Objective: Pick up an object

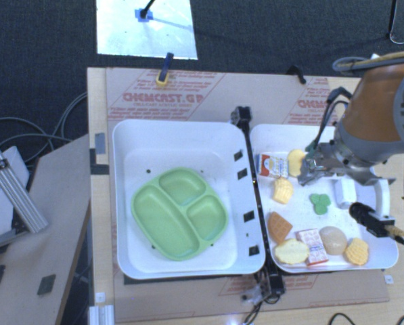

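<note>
1. Arm (381,110) comes in from the right, grey w/ orange band, wrist hanging over the upper part of the right bin (391,252).
2. Gripper (308,171) sits low in that bin, just right of the yellow round piece (296,161) and just above-right of the corn cob (282,191); contact w/ either can't be judged.
3. Can't tell if the gripper is apart or together (tips are dark and blur into the wrist). Nothing seen clamped in it.
4. Right bin contents: small milk carton (272,164) near the top-left corner, beside the yellow round piece; green broccoli-like piece (319,202) mid-bin; orange waffle wedge (279,227) below the corn.
5. Along the bin's near edge, packed close: pale bun (292,252), red-and-white packet (312,245), beige round piece (333,240), round yellow waffle (356,251).
6. Left bin (130,137) holds a green divided tray (180,212), three compartments, lying flat, slightly turned.
7. Both bins sit side by side on a cardboard sheet (188,97) w/ red print; black clips (248,212) line the seam btwn them.
</note>
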Motion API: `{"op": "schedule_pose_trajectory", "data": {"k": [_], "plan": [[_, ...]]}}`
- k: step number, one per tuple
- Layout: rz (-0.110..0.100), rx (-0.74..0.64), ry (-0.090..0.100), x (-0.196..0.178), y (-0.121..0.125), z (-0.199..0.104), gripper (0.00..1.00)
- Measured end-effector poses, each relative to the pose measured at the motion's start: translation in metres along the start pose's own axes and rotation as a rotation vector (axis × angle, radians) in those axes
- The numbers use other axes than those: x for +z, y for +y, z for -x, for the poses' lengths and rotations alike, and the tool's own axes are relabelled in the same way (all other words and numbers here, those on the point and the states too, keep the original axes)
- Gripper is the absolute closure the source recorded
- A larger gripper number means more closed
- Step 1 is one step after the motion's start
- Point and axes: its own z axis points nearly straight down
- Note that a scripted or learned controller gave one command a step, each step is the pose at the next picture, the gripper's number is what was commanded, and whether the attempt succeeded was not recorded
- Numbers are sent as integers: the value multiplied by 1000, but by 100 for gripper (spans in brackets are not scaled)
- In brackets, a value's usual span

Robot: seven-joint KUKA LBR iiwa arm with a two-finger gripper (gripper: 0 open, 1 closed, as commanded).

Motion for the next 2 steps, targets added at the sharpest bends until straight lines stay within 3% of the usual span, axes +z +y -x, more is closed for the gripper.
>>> {"op": "schedule_pose_trajectory", "data": {"k": [1, 2], "plan": [[0, 1, 0, 0, 37, -22, 100], [-1, 5, 0, -16, 26, -20, 100]]}}
